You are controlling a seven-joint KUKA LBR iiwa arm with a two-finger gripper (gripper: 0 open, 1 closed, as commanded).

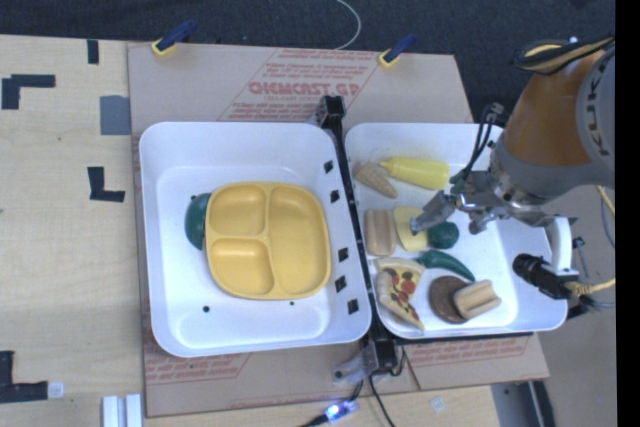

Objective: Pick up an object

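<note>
We see the left bin (160, 245) holding a yellow divided plate (268, 240). In the right bin (500, 137), our end effector (447, 212) hangs released above a green round toy (443, 236), crowded by cheese (408, 230), corn (375, 179) and pizza (400, 292).

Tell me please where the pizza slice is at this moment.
The pizza slice lies in the right bin, at its front left corner, beside the brown round piece and below the green pepper.

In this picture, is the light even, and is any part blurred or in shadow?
Camera view: light even and soft; the yellow plate throws a faint shadow on the left bin; the end effector is slightly soft-edged; small food items look coarse; no strong glare.
</note>
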